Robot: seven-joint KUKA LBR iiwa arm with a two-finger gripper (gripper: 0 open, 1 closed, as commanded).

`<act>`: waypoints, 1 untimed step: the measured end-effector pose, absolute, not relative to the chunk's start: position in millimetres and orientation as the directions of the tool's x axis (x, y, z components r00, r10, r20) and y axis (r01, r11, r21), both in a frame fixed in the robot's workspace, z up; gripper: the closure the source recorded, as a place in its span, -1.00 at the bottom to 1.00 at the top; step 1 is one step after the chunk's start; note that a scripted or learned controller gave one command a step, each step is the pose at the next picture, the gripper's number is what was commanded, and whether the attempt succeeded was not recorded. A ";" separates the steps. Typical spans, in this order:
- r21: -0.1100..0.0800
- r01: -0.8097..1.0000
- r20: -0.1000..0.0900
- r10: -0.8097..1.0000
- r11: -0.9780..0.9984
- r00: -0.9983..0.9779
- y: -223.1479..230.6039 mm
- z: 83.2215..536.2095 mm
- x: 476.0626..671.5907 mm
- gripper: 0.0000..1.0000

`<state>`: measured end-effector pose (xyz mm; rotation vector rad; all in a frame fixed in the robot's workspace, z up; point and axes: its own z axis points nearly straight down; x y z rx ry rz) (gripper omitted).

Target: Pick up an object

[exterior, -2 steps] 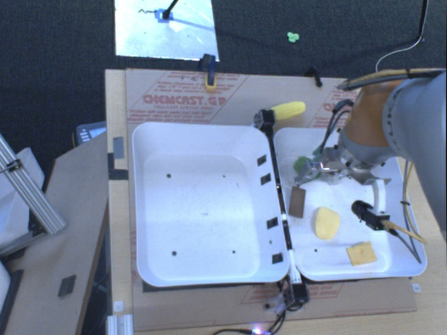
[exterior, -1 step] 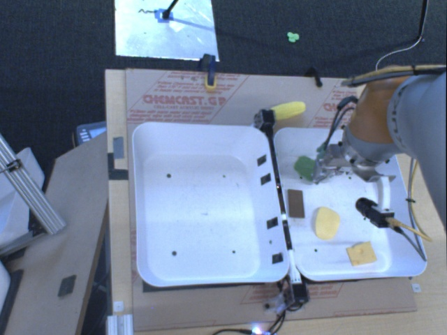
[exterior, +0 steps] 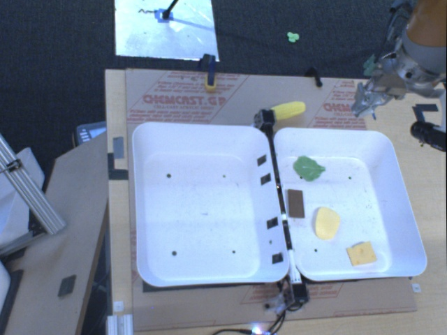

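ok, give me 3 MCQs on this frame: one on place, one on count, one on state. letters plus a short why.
1. Where are the loose objects?
A. left bin
B. right bin
C. split across both bins

2. How many objects lie in that bin?
A. two
B. four
C. six

3. Where is the hand relative to the bins?
A. down inside the left bin
B. pressed on the brown block
C. beyond the right bin's far right corner, over the bench

Answers:
1 B: the green piece, brown block, yellow oval and yellow square all sit in the right bin.
2 B: those four are the count.
3 C: the hand is over the bench, touching none of them.
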<state>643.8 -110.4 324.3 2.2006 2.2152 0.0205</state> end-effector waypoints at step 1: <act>0.015 1.000 -0.001 1.000 0.007 -0.007 -86.0 439.4 611.9 1.00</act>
